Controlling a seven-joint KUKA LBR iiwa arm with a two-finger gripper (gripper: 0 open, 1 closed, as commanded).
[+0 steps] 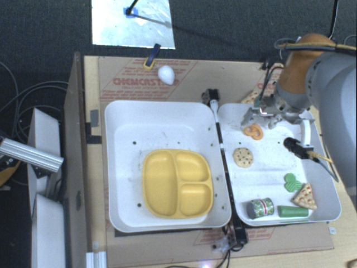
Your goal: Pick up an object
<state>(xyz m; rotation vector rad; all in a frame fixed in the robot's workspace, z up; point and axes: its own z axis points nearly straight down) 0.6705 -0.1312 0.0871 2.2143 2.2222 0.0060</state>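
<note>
Orange pretzel point(254, 132): lying in right bin point(329, 202), upper left area, just below the gripper.
Gripper point(262, 116): poised over the pretzel; finger spread cannot be told; nothing seen held.
Cookie point(242, 157): below pretzel.

A white egg-shaped ball point(166, 74) rests on the brown cardboard sheet point(128, 80) beyond the bins, near a crinkled silver foil square point(133, 14) on dark carpet.

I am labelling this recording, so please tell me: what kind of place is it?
Probably a robotics lab bench: a grey arm reaches over two white bins, with toy food like a cookie inside.
</note>
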